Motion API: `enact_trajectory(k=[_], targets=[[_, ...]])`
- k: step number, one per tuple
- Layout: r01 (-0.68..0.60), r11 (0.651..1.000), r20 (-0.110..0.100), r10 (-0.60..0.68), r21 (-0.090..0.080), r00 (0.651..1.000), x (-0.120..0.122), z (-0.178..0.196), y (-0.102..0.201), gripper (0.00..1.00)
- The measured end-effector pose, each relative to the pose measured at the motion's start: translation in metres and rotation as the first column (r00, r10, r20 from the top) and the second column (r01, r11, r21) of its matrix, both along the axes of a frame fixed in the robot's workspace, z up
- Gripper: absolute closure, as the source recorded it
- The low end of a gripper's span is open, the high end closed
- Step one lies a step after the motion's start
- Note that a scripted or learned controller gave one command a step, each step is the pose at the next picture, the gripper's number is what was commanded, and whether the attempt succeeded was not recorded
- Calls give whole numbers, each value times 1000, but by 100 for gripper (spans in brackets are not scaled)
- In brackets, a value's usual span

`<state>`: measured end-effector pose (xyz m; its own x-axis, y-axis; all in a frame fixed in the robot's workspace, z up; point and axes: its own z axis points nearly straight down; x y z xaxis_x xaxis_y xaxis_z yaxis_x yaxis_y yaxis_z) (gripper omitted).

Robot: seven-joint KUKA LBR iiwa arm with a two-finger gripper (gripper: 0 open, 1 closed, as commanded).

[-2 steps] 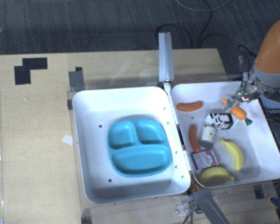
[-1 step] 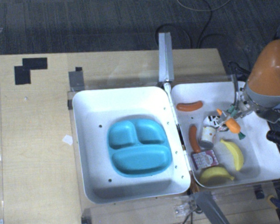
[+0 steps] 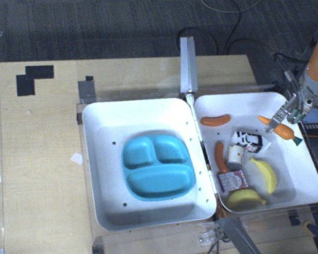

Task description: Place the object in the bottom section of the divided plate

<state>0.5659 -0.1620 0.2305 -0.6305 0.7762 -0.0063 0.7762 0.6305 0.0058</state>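
Lowest in view, right bin point(image 3: 313, 185): yellow fruit point(image 3: 244, 198) at 6 o'clock, banana point(image 3: 265, 174) just beside it, two sausages, packets. Carrot point(image 3: 280, 128) at 2 o'clock, touching the tool point(image 3: 282, 116); finger state cannot be told. Left bin point(image 3: 99, 167): blue divided plate point(image 3: 158, 165), central, nothing in its bottom section.

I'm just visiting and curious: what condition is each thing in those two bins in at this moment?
Blue divided plate: flat in the left bin, nothing in it.
Carrot: at the gripper.
Two sausages: lying apart.
Two bananas: lying in the right bin.
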Motion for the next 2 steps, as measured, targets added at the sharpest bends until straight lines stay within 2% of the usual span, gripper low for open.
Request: enact_trajectory(k=[1, 2], targets=[[132, 991, -2, -132, 2, 991, -29, -26, 21, 100], [157, 988, 0, -157, 2, 988, -32, -127, 27, 100]])
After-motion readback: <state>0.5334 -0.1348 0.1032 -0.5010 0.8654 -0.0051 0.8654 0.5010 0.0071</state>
